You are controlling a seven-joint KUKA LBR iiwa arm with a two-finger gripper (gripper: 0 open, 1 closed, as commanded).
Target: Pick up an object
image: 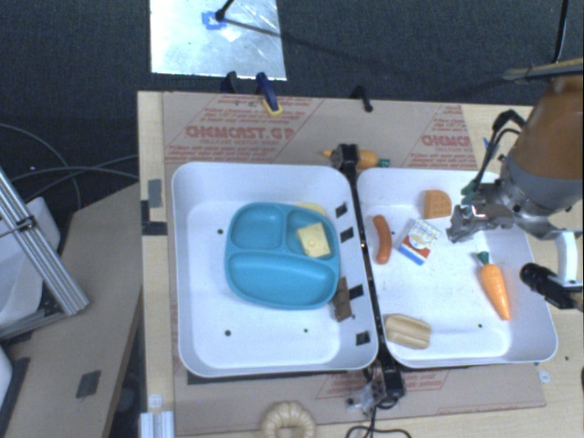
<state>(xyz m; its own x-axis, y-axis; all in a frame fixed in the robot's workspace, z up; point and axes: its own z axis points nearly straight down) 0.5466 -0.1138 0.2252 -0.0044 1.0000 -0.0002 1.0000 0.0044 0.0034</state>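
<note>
The arm hangs over the right bin, its gripper low above the white floor between the small red, white and blue packet on its left and the carrot on its near right. Whether the pincer is spread or closed, I cannot tell; the tips blur into dark metal and nothing shows between them, so call it empty-handed for now. Any of the pieces here would serve as the object to pick, and the packet and carrot lie nearest. Trouble could come several ways. The carrot is a smooth, tapered orange cone with a green tuft, and tapered things tend to squirt out of a pinch if they are grabbed off-centre. The packet looks flat and glossy, lying tilted on the floor, so tips may skate over it and close on air. The red sausage sits left of it near the dividing wall, a slick rounded cylinder that could roll away at a nudge. The tan bread roll at the near edge is chunkier and probably the kindest target, though well away from the gripper. The orange wedge at the far side has a flat face. A descent aimed between things would strike bare plastic. Over in the left bin, a blue sectioned tray with rounded corners holds a pale yellow block.
</note>
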